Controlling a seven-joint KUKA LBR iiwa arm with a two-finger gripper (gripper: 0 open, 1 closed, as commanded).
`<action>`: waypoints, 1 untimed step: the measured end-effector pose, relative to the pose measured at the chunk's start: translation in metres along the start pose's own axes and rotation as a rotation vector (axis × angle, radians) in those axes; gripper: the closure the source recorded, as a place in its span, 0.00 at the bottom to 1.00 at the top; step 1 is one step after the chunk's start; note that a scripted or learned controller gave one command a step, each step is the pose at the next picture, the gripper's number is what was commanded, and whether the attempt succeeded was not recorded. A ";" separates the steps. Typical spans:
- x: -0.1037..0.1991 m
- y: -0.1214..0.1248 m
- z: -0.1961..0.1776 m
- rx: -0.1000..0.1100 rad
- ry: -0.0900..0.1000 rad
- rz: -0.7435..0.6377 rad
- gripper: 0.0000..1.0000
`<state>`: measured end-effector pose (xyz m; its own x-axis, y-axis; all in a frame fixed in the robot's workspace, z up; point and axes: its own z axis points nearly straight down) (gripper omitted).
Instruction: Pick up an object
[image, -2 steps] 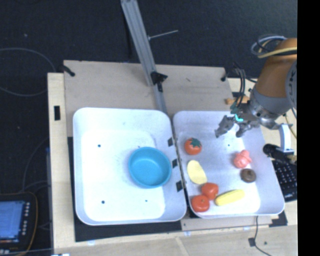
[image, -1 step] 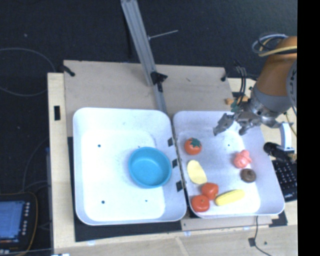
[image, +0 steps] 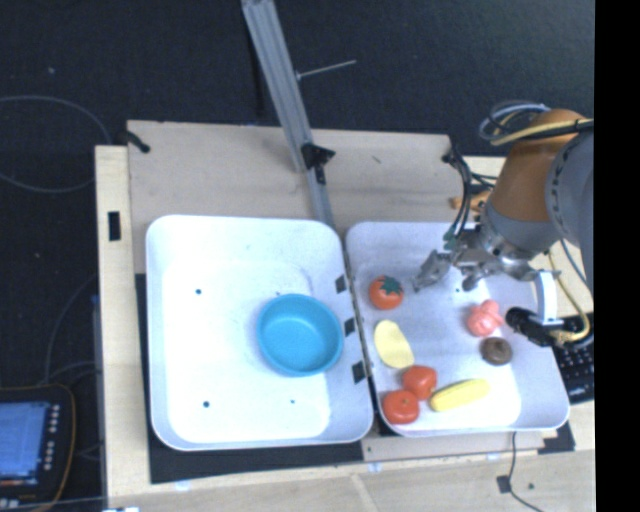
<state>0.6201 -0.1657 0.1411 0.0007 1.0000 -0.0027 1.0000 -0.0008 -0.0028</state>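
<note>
Gripper (image: 437, 270) over right bin (image: 440, 240), fingers spread, nothing btwn them, just right of tomato (image: 385, 292) (green top). Blue bowl (image: 298, 334) in left bin (image: 190, 260).

Bench (image: 225, 170): pale wood top, carrying two shallow white bins side by side, edges touching. Left bin (image: 190, 260) and right bin (image: 410, 245) both sit directly on it. A slanted grey metal rail (image: 285, 100) crosses the far side.
</note>
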 end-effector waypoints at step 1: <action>-0.001 0.000 0.043 0.000 0.000 0.005 0.00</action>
<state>0.6198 -0.1672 0.0983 0.0053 1.0000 -0.0026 1.0000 -0.0053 -0.0029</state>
